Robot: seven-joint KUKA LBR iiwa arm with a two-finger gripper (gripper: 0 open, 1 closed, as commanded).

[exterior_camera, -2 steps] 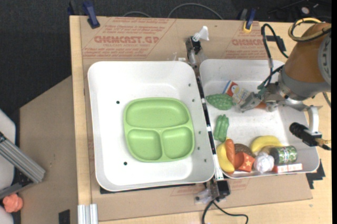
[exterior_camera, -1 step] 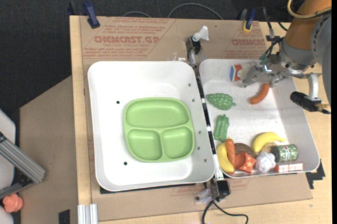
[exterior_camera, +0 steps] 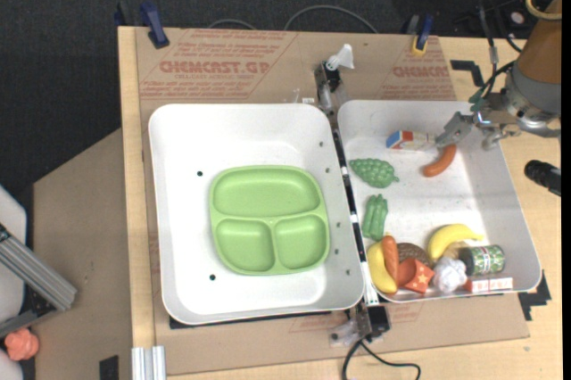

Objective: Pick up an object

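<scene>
Pick not yet made — pincer [exterior_camera: 464, 127] low in right bin [exterior_camera: 522, 218], nothing between fingers.

Arm in from right, wrist over far right corner of right bin. Pincer fingers apart, tips near bin floor, just above upper end of sausage [exterior_camera: 439, 161]; can't tell if touching. Small red/white/blue carton [exterior_camera: 403, 139] just to the left of tips. All items lying loose: green grapes [exterior_camera: 373, 170] and green pepper [exterior_camera: 375, 216] near divider; near-edge heap w/ banana [exterior_camera: 453, 238], carrot [exterior_camera: 390, 251], green can [exterior_camera: 486, 260], crumpled white wad [exterior_camera: 449, 276]. Left bin [exterior_camera: 169, 218] holds green divided tray [exterior_camera: 268, 218] only. Judged stage: approach done, roughly on target. Left to do: close on sausage or carton, lift clear. Risk: sausage round, may roll out of grip.
</scene>
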